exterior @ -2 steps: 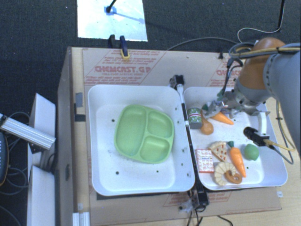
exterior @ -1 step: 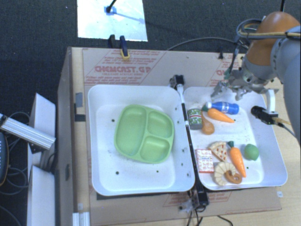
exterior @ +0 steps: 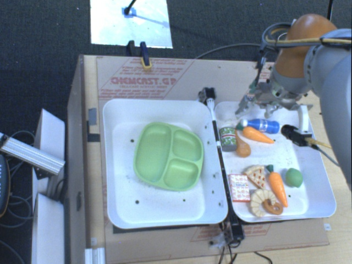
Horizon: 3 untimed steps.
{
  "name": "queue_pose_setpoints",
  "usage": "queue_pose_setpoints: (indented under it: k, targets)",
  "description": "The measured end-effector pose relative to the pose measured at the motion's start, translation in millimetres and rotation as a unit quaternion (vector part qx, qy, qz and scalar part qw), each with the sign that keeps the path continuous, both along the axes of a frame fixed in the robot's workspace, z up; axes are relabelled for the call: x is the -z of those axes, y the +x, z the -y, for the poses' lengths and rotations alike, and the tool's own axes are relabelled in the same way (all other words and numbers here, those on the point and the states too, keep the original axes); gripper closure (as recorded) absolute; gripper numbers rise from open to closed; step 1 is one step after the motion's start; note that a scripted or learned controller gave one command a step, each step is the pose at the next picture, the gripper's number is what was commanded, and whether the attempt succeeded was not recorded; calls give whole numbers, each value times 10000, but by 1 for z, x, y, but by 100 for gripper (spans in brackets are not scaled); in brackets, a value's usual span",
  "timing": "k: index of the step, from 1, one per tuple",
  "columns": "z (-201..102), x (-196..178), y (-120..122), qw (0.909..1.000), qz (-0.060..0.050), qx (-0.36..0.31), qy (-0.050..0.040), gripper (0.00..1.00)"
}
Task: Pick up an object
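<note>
**Mia:** Where is the robot's gripper (exterior: 257,104) right now?

**Ben:** It hangs over the far edge of the right bin (exterior: 322,202), just above the blue bottle (exterior: 265,126). I can't tell if it is open or closed. Nothing I can see is caught in it.

**Mia:** So has it picked anything up?

**Ben:** I don't think so. All the toys lie in the right bin. I'd say it is just getting ready to reach down.

**Mia:** What is closest to it?

**Ben:** The blue bottle and the orange carrot (exterior: 257,135), which touch each other. A small can (exterior: 227,136) and a pear (exterior: 242,146) sit near the bin's left wall.

**Mia:** That looks crowded.

**Ben:** Yes. It would need to come straight down and grab one toy without bumping the next. The green ball (exterior: 294,177) near the right edge has more room around it. So does the second carrot (exterior: 277,187).

**Mia:** And the left bin (exterior: 118,202)?

**Ben:** It has a green tray (exterior: 168,155) in the middle, with open room all around.
</note>
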<state>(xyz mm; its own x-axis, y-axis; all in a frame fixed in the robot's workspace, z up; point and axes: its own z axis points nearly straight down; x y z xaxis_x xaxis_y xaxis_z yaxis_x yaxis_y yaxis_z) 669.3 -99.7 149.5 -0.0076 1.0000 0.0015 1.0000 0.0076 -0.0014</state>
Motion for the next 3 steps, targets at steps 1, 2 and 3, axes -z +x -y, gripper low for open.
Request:
queue_pose_setpoints:
  k: [1, 2, 3]
  targets:
    - [31, 51, 0, 10000, 14, 14, -7, 0]
    - [29, -12, -54, 10000, 19, 32, -14, 0]
    - [33, 63, -72, 10000, 76, 34, -10, 0]
